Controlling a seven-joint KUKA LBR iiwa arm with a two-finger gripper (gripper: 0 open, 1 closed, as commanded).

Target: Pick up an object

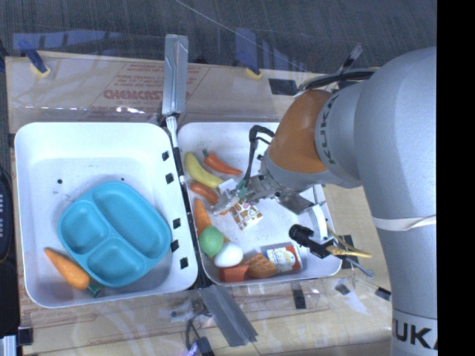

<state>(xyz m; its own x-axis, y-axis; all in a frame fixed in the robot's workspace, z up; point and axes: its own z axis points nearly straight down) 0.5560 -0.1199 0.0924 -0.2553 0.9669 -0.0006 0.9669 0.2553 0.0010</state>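
Note:
My gripper hangs low in the right bin, near its left-middle part. A small white carton with a red pattern lies directly below and beside it, touching or nearly touching. I cannot tell whether the carton is gripped. Left of the gripper lie a yellow banana, an orange-red chilli and an orange piece. The arm's orange band and grey body hide the bin's right part.
Along the right bin's front lie an orange carrot, a green ball, a white egg, a red piece, a brown pastry and a small labelled bottle. The left bin holds a blue divided plate and a carrot.

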